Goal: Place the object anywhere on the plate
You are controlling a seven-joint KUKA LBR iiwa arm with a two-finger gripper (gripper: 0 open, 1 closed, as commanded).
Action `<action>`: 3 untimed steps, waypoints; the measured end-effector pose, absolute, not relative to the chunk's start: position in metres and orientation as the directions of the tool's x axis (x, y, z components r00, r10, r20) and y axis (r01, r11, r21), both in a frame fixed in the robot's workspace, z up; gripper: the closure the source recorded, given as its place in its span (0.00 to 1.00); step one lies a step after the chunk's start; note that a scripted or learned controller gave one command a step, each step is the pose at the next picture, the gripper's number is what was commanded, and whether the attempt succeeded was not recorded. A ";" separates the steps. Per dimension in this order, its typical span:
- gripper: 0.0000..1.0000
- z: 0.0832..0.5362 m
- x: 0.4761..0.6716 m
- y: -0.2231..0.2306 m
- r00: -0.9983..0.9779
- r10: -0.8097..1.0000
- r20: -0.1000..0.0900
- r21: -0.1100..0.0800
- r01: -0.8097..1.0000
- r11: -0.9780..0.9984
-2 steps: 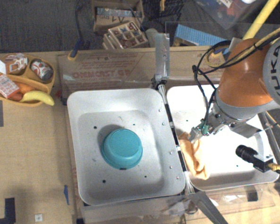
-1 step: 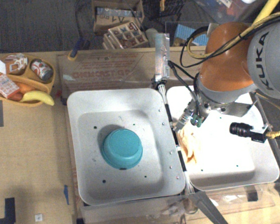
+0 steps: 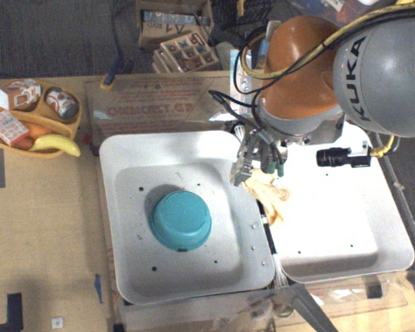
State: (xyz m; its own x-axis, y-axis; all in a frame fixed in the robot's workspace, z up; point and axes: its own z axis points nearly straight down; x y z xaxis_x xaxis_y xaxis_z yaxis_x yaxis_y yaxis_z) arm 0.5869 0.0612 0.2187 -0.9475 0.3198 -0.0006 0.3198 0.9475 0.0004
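Seen from above at a slant: two white bins side by side on the tabletop [image 3: 50, 234]. Left bin [image 3: 123, 167] holding an upturned teal plate [image 3: 181, 220]. Gripper [image 3: 258, 167] poised at the right bin's [image 3: 351, 216] left edge, directly above a pale orange object [image 3: 271, 195]. Orange tray [image 3: 29, 123] of toy food at far left.

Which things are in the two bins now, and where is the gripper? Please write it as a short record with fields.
left bin: holds a teal plate, upside down or bowl-like, near its middle
right bin: holds a pale orange object at its left edge
gripper: just above the object, at the border of the two bins
hold: cannot tell
object on plate: not yet
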 end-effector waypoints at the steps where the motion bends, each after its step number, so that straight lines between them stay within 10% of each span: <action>1: 1.00 0.219 0.631 0.095 -1.000 0.003 -0.002 0.001 0.003 1.000; 2: 1.00 0.223 0.655 0.140 -1.000 -0.003 -0.002 0.002 -0.003 1.000; 3: 0.00 0.223 0.656 0.140 -1.000 -0.003 -0.002 0.002 -0.003 1.000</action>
